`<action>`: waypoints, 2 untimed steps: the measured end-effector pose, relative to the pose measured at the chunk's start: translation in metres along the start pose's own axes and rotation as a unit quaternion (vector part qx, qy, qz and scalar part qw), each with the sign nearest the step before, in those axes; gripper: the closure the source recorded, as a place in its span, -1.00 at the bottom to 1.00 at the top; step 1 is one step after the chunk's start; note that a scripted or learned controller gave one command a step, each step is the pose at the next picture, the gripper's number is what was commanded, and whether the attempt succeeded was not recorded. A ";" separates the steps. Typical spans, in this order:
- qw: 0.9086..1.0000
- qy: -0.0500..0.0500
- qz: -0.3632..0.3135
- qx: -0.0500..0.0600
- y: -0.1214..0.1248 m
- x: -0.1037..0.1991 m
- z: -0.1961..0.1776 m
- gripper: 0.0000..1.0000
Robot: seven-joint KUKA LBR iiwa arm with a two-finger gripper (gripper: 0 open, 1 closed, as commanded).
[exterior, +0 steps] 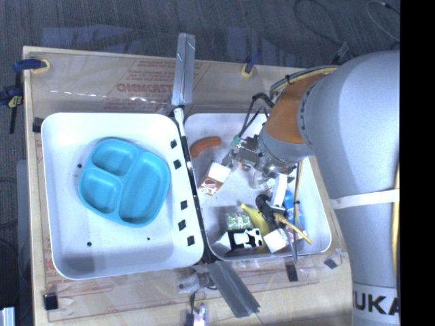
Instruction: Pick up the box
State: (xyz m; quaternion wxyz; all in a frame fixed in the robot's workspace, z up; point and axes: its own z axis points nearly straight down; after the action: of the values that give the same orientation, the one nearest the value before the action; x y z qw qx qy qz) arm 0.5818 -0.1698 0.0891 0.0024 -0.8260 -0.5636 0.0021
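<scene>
Over in the right bin, seen from the overhead camera, the gripper is hanging low toward the far-middle part, with the grey arm and its orange band reaching in from the right side. I honestly cannot tell how the jaws are standing, that whole end is a dark tangle of wrist hardware. The box, a small white carton with brownish print, is lying tilted just beside the gripper on its left, close to the wall between the two bins; I'm guessing the arm is sitting there because it's lining up on it, and nothing is looking gripped yet. A reddish sausage-looking thing is sitting just behind the box, so that could get bumped. Toward the near end of the same bin there's a pile going on: a banana, a black-and-white cow-patterned item, a small green packet and some blue and white bits, all well clear of the box. Left bin is carrying a blue divided plate, not in the way at all. Both bins are resting on the worktop.
</scene>
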 end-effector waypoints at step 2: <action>1.000 0.000 0.018 -0.001 -0.008 0.012 -0.001 -1.00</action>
State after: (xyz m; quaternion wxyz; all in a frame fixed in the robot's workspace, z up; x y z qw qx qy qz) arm 0.5786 -0.1562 0.0898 0.0015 -0.8359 -0.5488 0.0015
